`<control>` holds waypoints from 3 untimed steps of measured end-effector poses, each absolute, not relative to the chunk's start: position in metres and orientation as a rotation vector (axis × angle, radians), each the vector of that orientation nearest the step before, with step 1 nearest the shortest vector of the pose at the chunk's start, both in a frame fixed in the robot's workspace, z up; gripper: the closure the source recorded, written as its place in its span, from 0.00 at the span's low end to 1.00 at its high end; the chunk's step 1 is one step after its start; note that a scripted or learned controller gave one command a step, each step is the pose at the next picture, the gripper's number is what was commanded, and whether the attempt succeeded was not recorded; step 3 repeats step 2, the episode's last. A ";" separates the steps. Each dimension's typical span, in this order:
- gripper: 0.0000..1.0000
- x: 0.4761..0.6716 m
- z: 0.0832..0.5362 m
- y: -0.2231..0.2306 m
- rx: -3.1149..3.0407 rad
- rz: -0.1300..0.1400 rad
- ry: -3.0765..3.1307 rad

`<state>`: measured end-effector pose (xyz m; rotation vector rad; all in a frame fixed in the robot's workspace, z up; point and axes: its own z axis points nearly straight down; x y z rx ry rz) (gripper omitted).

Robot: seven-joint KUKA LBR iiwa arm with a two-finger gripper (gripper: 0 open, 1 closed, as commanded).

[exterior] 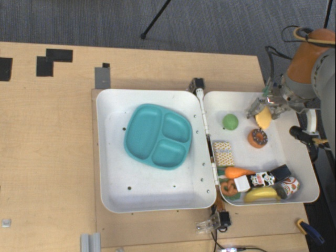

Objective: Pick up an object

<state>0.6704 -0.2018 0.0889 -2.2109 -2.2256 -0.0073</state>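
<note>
Pale wood bench (47,156) runs bare along its left side, with black tape marks (52,61) near the far left edge. Left of centre sits the shallow white plastic left bin (113,193), holding a teal three-compartment plastic tray (157,135) slightly toward its far side; bare white floor rings the tray, widest at the bin's near edge. Touching it along a shared rim is the shallow white plastic right bin (304,185). Its far half is fairly open: a small green ball (230,122) lies near the dividing rim and a brown-and-orange round toy (258,138) sits mid-bin. A patterned card (222,153) lies beside the dividing rim. The near edge is crowded: an orange carrot toy (239,171), a black-and-white box (261,179), a yellow banana toy (261,194) and a small can (289,185) packed together. At the right bin's far right corner, the tool (265,109) is closed around a yellow wedge-shaped toy (263,119), which hangs tilted between the fingers just beside the brown-and-orange round toy.
</note>
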 end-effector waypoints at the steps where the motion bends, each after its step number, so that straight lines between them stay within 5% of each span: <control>1: 1.00 0.672 0.105 -0.204 -2.209 -0.004 -2.236; 2: 1.00 0.650 0.176 -0.096 -2.216 -0.008 -2.231; 3: 1.00 0.650 0.176 -0.096 -2.216 -0.008 -2.231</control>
